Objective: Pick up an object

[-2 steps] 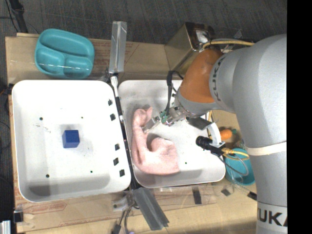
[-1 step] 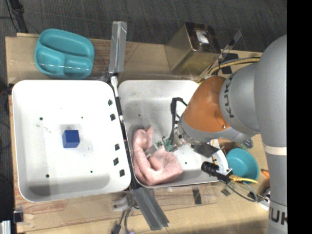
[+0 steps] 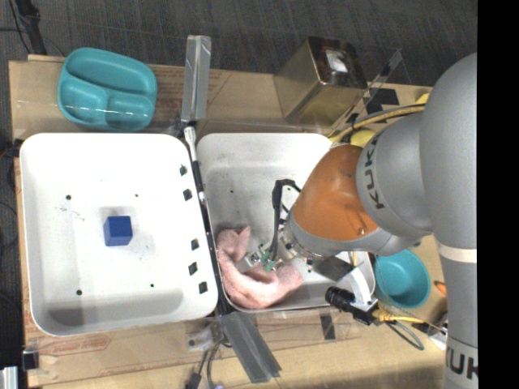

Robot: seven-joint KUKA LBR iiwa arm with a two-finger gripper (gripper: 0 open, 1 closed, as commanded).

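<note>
The gripper (image 3: 268,258) is down in the right-hand white bin (image 3: 243,156), low over a soft pink cloth-like bundle (image 3: 251,282) that lies crumpled in the bin's near corner. Only a small patch of metal and green parts shows beneath the wrist, and the arm's orange band (image 3: 328,201) covers the rest, so I cannot tell how the gripper is set or whether it has caught any of the cloth. The tool end appears to sit right at the bundle's upper fold, touching or just above it (the slanted view does not settle which).

The pink bundle looks light, limp and easily squashed, so it should not slip the way a hard thing would, but it will sag and trail when lifted. A raised fold or ridge near its middle seems the best place to take hold; a pinch at a loose edge might draw out only a flap and drag the rest along the bin wall.

Further out, a small blue cube (image 3: 118,230) sits alone in the left-hand white bin (image 3: 49,160), well apart from the arm. Beyond the bins, a teal divided tray (image 3: 107,87) rests on the bench at far left, and a teal round bowl (image 3: 403,279) lies beside the right bin.
</note>
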